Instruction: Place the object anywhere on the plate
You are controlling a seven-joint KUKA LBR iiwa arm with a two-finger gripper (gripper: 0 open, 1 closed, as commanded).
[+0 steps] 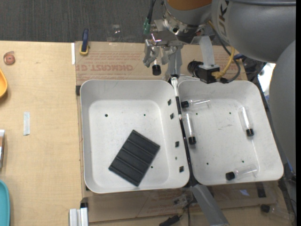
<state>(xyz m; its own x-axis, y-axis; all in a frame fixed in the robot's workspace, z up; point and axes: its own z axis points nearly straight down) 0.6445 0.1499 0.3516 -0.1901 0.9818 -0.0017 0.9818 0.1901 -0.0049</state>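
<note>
the task looks barely begun. the black ridged plate (135, 157) lies in the left bin (94, 98). clear tubes (188, 128) lie in the right bin (263, 107). the gripper (162, 60) hangs above the bins' far edge, apparently open and holding nothing.

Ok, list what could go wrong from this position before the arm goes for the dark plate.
1. The gripper hangs above the far rim where the two bins meet, well away from the ribbed dark plate in the left bin; a straight descent would likely hit the rim.
2. Clear tubes with black caps lie scattered in the right bin; they are transparent and round, so a grasp may slip.
</note>
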